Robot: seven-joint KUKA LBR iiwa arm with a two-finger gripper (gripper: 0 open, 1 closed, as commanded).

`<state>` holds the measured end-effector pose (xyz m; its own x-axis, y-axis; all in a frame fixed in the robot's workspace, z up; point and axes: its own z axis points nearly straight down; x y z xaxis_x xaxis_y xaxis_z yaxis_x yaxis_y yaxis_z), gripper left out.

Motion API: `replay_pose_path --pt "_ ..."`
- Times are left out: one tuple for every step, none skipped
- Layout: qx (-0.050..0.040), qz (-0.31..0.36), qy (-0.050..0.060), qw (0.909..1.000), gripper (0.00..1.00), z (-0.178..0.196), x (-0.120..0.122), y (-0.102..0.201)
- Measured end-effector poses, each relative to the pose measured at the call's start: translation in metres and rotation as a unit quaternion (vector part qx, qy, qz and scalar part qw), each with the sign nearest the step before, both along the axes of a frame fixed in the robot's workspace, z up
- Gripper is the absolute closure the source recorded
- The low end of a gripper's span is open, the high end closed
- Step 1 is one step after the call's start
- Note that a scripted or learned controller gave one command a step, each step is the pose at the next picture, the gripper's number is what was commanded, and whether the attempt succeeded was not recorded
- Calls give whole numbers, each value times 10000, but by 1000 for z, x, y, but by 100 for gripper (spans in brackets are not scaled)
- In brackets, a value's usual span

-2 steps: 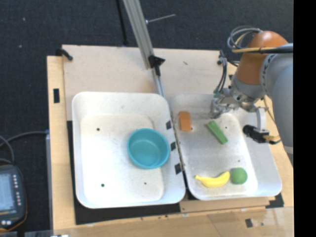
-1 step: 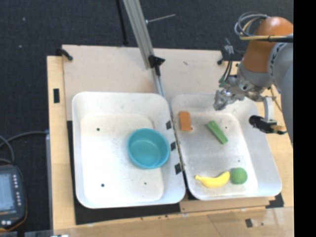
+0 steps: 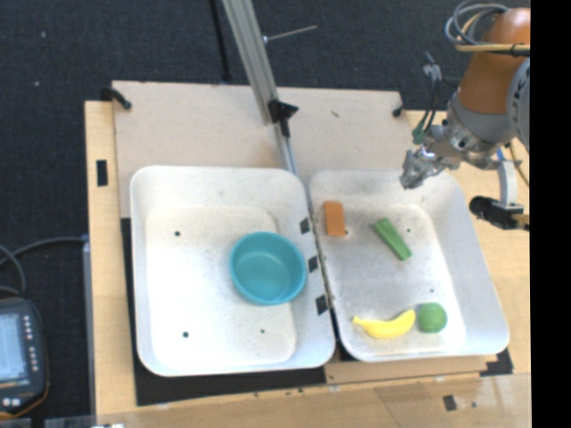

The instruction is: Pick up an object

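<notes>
The hand [image 3: 416,178] hangs over the far rim of the right bin [image 3: 473,239], at about one o'clock of that bin, and nothing is seen between its tips. Whether it is spread or pressed together I cannot tell; it is too small and dark against the rim. The arm [image 3: 486,87] comes in from three o'clock and slants down toward the bin, which suits a reach from the near edge of its range.

The things to choose from all lie in the right bin. A green stick [image 3: 393,238] lies nearest, toward six o'clock of the hand, tilted. An orange block [image 3: 334,218] sits at nine o'clock of the stick, close to the bin's left wall. A banana [image 3: 385,325] and a green ball [image 3: 432,317] lie together at the bin's six o'clock, just beside each other.

The left bin [image 3: 161,239] bears a blue bowl [image 3: 268,267] near its right side. A metal post [image 3: 254,61] slants up from between the bins at twelve o'clock, on the tabletop [image 3: 196,114].

I judge the stick the easiest pick, being apart from its neighbours; the block's closeness to the wall could hinder the grip.
</notes>
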<state>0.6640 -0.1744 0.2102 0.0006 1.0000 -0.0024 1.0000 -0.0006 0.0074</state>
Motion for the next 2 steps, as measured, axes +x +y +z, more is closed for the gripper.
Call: replay_pose_path --pt "-1 11 -3 10000 100 55 1 -2" --pt "11 36 26 10000 100 55 10 59"
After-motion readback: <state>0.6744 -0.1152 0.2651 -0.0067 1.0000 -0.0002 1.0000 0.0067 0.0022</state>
